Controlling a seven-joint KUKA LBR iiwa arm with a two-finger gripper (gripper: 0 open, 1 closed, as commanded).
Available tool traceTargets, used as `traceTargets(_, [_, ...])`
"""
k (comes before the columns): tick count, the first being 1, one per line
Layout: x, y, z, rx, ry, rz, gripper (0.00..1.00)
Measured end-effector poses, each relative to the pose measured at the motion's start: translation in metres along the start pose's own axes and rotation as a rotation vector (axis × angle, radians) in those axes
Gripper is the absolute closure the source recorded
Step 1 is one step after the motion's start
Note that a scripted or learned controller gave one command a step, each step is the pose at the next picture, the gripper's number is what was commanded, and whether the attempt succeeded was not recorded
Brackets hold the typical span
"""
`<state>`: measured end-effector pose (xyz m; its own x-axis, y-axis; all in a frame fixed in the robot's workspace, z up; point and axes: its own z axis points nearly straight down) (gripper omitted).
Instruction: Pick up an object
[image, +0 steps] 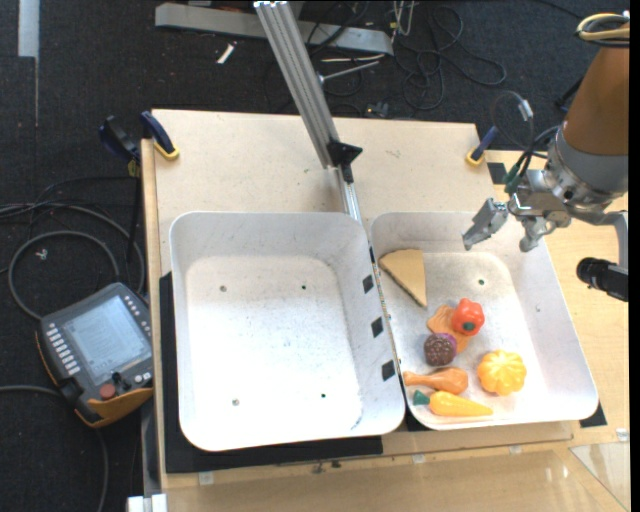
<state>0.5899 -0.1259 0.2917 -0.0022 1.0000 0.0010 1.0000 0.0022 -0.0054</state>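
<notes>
My gripper (508, 228) hangs open above the far edge of the right bin (555, 310), with nothing between its two fingers. Toy food lies below and in front of it in that bin: a tan wedge (407, 274), a red tomato (467, 316) on an orange piece, a dark purple berry (439, 349), a yellow pumpkin (501, 371), an orange drumstick shape (437, 380) and a carrot (457, 405). The wedge is the nearest to the gripper, to its lower left.
The left bin (200, 300) sits beside the right one, their rims touching at the middle. A slanted metal rail (305, 85) runs down from the back to the bins' shared edge. A teach pendant (95, 345) lies off the bench at the left.
</notes>
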Motion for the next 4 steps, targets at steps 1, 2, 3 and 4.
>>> traceTargets(1, [0.000, 0.001, -0.003, -0.005, -0.001, 0.001, 0.00])
traceTargets(2, [0.001, 0.002, 0.041, 0.000, -0.001, 0.002, 0.00])
traceTargets(3, [0.000, 0.012, 0.094, 0.000, -0.001, 0.003, 0.00])
traceTargets(4, [0.004, 0.016, 0.157, 0.001, 0.000, 0.002, 0.00])
